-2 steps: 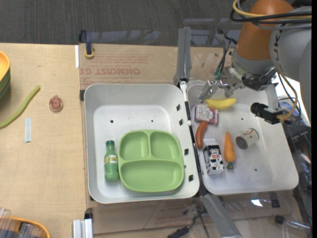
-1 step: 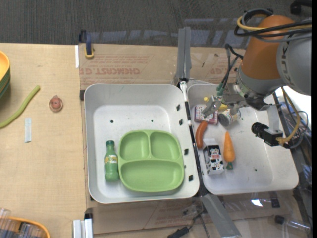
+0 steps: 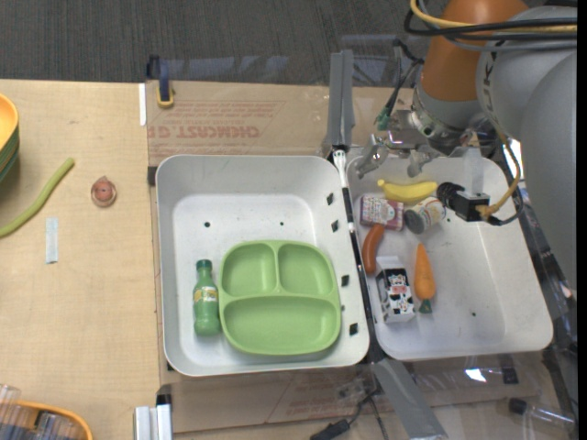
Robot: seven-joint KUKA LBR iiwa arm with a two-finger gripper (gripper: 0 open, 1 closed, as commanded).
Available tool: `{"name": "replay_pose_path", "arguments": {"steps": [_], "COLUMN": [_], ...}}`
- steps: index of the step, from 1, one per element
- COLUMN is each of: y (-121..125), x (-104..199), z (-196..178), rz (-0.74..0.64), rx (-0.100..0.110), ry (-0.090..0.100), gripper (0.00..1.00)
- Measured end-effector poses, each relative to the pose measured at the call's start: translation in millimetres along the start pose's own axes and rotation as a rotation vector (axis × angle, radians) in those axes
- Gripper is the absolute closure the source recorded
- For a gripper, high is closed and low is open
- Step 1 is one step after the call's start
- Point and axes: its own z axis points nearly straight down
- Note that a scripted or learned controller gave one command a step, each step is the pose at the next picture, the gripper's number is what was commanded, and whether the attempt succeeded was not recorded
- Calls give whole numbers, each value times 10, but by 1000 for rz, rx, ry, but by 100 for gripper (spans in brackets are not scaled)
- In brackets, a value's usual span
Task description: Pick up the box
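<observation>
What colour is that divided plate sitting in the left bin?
Light green. The three-compartment plastic plate shows best in the overhead camera view, beside a small green bottle.

A dark grey carpeted floor (image 3: 229, 16) runs across the top of the view. Below it stands a light wooden table (image 3: 73, 319) on the left, its surface pale and evenly lit. Beside it lies a sheet of brown cardboard (image 3: 229, 122) with red printed lettering, reaching under the two white bins (image 3: 170, 246). A grey metal rail (image 3: 341, 99) stands upright between the bins at the far side. The light is soft, with faint shadows.
</observation>
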Motion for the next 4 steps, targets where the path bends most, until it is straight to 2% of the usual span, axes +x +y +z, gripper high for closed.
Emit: {"name": "replay_pose_path", "arguments": {"steps": [1,2,3,4], "y": [-603,-864,-454,-775], "x": [-178,-219,52,-607], "z": [-74,10,3,635], "rz": [106,165,-43,65], "rx": [3,4,0,2], "ry": [1,2,0,1], "gripper": [0,0,0,0]}}
